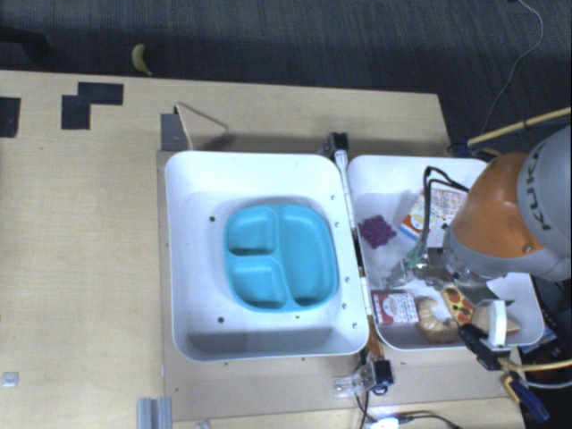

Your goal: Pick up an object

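1. Two white bins sit side by side on the bench. The left bin carries a blue divided tray dead centre, with two small wells on its 9 o'clock side and one long well on its 3 o'clock side.
2. Across to the right bin, and that's where the loose objects lie.
3. A purple lump sits at 10 o'clock in that bin, alone on bare white floor.
4. A white printed packet is up at 12 o'clock, its right edge tucked under the arm.
5. Down at 7 o'clock lies a red packet, flat. Just beside it, at its 3 o'clock, is a tan bun-like piece.
6. A yellow-and-red item peeks out at 1 o'clock of the tan piece, partly hidden.
7. The arm, orange band showing, reaches in from 3 o'clock and covers the bin's right half.
8. The gripper hangs near the bin's middle, with the purple lump at its 10 o'clock and the red packet at its 7 o'clock.
9. Open, closed or gripping something? Cannot tell, because the wrist blocks it.
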### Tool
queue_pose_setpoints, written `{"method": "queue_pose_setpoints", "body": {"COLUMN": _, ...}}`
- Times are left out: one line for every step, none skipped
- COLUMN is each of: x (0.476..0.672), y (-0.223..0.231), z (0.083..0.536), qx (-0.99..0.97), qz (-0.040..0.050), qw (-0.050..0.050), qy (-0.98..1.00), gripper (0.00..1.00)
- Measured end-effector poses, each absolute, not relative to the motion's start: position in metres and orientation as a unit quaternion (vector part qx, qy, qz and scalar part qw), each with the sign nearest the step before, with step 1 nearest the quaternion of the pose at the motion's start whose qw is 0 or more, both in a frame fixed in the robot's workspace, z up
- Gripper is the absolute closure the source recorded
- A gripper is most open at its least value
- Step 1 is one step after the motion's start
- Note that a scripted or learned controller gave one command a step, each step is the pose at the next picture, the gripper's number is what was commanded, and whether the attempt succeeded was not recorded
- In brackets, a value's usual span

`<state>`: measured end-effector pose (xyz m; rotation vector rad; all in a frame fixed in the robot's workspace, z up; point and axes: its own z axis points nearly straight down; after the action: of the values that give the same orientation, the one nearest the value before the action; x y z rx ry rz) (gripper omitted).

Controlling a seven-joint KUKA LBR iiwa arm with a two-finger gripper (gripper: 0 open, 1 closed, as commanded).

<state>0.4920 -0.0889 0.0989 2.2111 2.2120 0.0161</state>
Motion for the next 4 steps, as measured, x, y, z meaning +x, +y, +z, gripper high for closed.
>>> {"method": "queue_pose_setpoints", "body": {"x": 0.494, "y": -0.088, "z": 0.109, "qx": 0.707, "qz": 0.0066, "qw": 0.008, "qy": 0.707, "gripper": 1.00}}
{"method": "queue_pose_setpoints", "body": {"x": 0.490, "y": -0.182, "z": 0.088, "qx": 0.706, "qz": 0.0025, "qw": 0.006, "qy": 0.708, "gripper": 1.00}}
{"method": "queue_pose_setpoints", "body": {"x": 0.488, "y": -0.096, "z": 0.213, "qx": 0.705, "qz": 0.0017, "qw": 0.001, "qy": 0.709, "gripper": 1.00}}
{"method": "queue_pose_setpoints", "body": {"x": 0.488, "y": -0.096, "z": 0.212, "qx": 0.706, "qz": 0.0013, "qw": 0.001, "qy": 0.709, "gripper": 0.00}}
